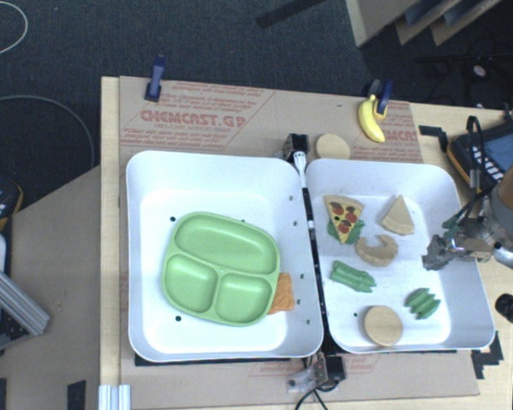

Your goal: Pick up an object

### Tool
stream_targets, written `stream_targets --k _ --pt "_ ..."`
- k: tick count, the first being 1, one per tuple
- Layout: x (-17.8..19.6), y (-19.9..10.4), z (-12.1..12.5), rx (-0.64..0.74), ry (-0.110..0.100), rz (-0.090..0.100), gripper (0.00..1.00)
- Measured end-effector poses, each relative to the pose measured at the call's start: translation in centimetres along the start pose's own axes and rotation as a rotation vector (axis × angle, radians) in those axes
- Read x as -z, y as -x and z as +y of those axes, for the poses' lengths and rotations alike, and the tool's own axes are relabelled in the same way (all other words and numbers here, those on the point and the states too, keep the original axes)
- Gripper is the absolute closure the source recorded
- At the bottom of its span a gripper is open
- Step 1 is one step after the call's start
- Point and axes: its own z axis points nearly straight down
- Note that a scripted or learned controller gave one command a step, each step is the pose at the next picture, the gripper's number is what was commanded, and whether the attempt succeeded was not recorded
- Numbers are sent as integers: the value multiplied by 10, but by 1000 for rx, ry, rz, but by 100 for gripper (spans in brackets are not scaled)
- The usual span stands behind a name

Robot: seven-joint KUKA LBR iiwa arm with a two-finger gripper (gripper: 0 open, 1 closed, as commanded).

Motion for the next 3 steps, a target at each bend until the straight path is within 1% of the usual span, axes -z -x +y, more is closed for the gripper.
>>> stream_targets --k 1,2,3 --pt "-116 53 23 9 3 8 100" --pt "-85 54 -6 7 9 2 100" --pt "-111 55 -2 9 17 0 100"
